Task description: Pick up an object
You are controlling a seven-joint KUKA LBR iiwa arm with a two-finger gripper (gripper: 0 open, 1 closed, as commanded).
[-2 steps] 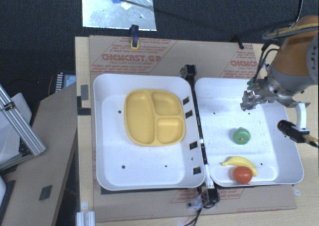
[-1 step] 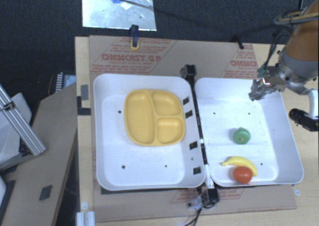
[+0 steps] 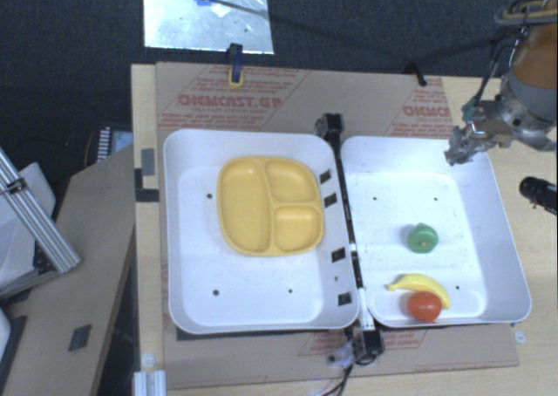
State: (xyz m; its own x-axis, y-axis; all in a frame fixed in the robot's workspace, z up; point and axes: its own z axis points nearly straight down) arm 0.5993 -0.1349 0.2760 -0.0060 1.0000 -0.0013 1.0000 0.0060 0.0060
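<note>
In the right bin point(image 3: 488, 202) lie a green apple-like fruit point(image 3: 423, 238), a yellow banana point(image 3: 419, 284) and a red tomato-like fruit point(image 3: 425, 306), the last two touching near the front edge. My gripper point(image 3: 459, 150) hangs over the bin's far right corner, well away from all three fruits. Nothing is between its tips.
The left bin point(image 3: 187, 281) holds a yellow divided plate point(image 3: 268, 205). A black clip strip point(image 3: 342, 211) runs between the bins. Cardboard point(image 3: 261, 98) lies under both bins, and a shiny metal sheet point(image 3: 207, 2) lies beyond it.
</note>
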